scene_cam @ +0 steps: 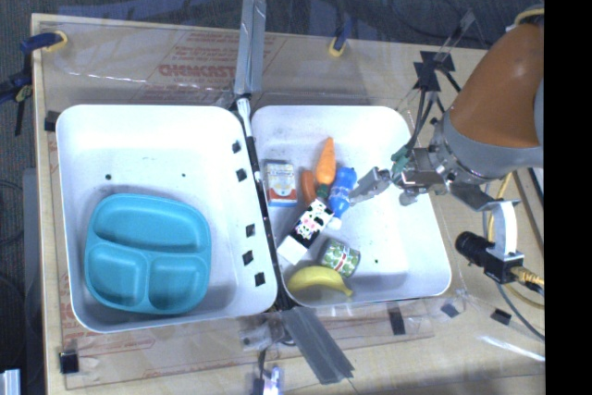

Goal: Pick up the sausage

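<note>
The sausage (pixel 308 188) is a small reddish-brown piece in the right bin (pixel 407 245). It lies between a white and red carton (pixel 279 180) and a blue bottle (pixel 341 191), and is partly hidden by them. An orange carrot (pixel 326 160) lies just above it. My gripper (pixel 368 185) reaches in from the right and hangs just right of the blue bottle, pointing left and down. It is a short way right of the sausage, with nothing visibly held.
Also in the right bin are a black and white cow-patterned carton (pixel 311 225), a green can (pixel 341 259) and a yellow banana (pixel 319 280) near the front wall. The left bin (pixel 139 139) holds a blue divided tray (pixel 146 252).
</note>
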Controlling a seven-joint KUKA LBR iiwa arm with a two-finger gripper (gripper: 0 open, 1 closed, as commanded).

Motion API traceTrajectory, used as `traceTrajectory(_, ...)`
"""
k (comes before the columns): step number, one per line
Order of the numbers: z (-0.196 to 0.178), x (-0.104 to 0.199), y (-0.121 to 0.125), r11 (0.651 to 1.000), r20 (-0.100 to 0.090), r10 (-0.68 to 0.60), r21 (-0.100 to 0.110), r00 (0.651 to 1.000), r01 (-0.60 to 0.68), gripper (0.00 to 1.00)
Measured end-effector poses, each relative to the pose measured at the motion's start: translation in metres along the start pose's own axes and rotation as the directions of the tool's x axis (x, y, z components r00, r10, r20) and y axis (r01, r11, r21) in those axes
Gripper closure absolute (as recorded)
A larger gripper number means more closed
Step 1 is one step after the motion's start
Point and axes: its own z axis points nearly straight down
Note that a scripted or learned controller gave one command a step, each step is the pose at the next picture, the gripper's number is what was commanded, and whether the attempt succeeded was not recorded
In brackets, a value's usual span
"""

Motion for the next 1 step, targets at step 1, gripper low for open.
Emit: traceTrajectory(1,0.1311,0.0496,0.0509,0.972,0.0,-0.235,0.001,0.972,0.235,0.0)
